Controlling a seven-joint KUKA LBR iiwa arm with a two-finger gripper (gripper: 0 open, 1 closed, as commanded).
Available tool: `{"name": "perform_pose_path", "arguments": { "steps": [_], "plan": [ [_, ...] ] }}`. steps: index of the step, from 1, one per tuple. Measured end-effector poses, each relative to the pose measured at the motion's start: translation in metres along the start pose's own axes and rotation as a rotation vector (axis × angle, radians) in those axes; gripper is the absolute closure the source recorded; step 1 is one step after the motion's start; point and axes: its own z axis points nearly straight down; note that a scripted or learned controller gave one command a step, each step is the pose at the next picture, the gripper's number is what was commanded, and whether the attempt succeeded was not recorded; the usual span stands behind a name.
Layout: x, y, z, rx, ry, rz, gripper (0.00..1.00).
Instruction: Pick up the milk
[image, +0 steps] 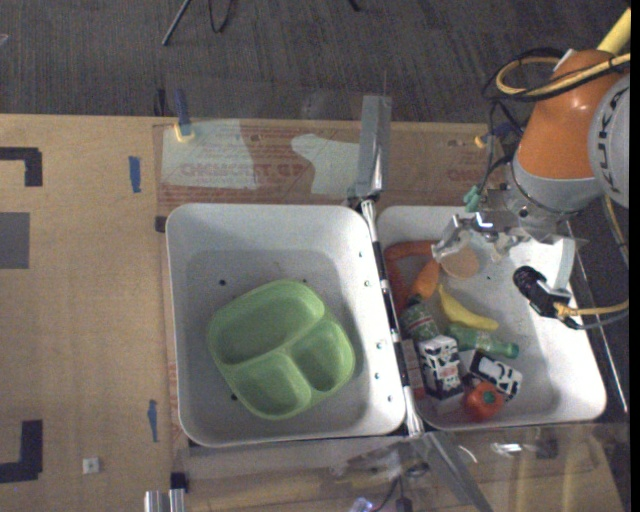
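Right bin (580, 395) crowded; left bin (190, 260) carries a green divided plate (282, 348). Milk (438, 364) = small white carton w/ black patches, standing near front of right bin, close to the divider wall between bins. A 2nd black-and-white carton (497, 376) lies just to its right, tomato (483, 401) in front of that, green bottle (484, 343) behind, banana (466, 311) further back, carrot (428, 279) and a red-orange item (405, 262) at the rear-left. Gripper (470, 240) hangs over the rear of the right bin, well apart from the milk, above a tan round thing (461, 263); can't tell if it is spread or pressed together, nothing visibly pinched. Judgement: step in hand is approach, grasp not begun. To do it well: translate toward front-left of bin before descending, center over the carton, align closing axis across its narrower faces. Tight spot: bin wall on one side, 2nd carton on other, so come down vertically and keep clear of both. Risk: grabbing the lookalike carton, or tipping the milk into the wall. Carton is probably light and rigid; moderate squeeze should do.
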Motion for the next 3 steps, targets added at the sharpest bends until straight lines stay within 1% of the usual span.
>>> {"name": "perform_pose_path", "arguments": {
  "steps": [1,2,3],
  "plan": [
    [-0.005,-0.045,0.102,-0.001,0.000,0.296,0.00],
    [0.004,-0.024,0.087,-0.002,-0.001,0.347,0.00],
    [0.003,-0.025,0.080,0.003,0.000,0.349,1.00]
  ]
}}
